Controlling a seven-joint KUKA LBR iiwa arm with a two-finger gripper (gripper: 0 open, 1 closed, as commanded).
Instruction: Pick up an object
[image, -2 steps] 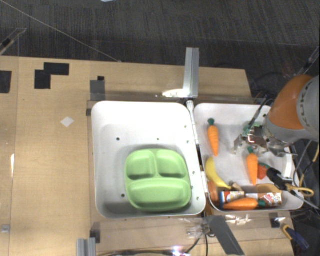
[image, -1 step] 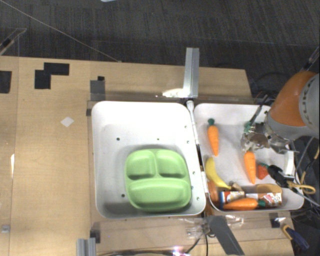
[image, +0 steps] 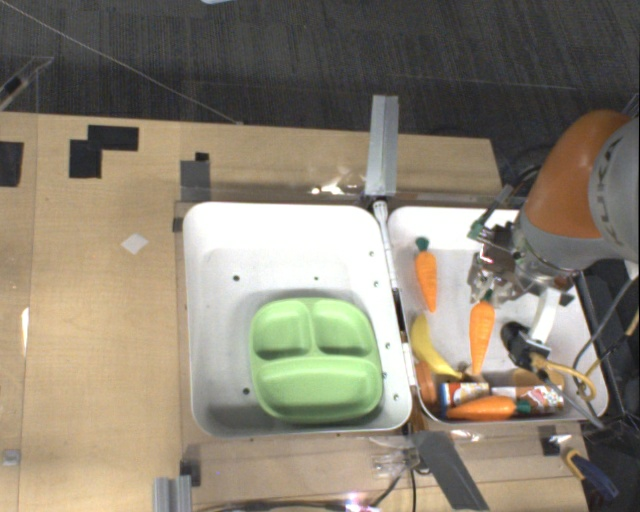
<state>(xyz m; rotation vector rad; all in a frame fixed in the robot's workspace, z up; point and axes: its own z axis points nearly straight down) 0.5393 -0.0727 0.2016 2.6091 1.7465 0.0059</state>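
Green plastic, a divided tray (image: 316, 358), sits in the left white bin (image: 215, 300) toward its near side. I see the right white bin (image: 445, 232) holding the loose items: a small orange toy carrot with a green top (image: 426, 277) at the far left, and a longer orange carrot (image: 481, 335) standing nearly lengthwise at the middle. A yellow banana (image: 430, 347) curves along the left wall. Along the near wall lie another orange carrot (image: 482, 408) and a bottle with a red and white label (image: 520, 399). My arm's gripper (image: 497, 285) hangs over the right bin, just above the far end of the longer carrot. I cannot tell how the end effector is set.
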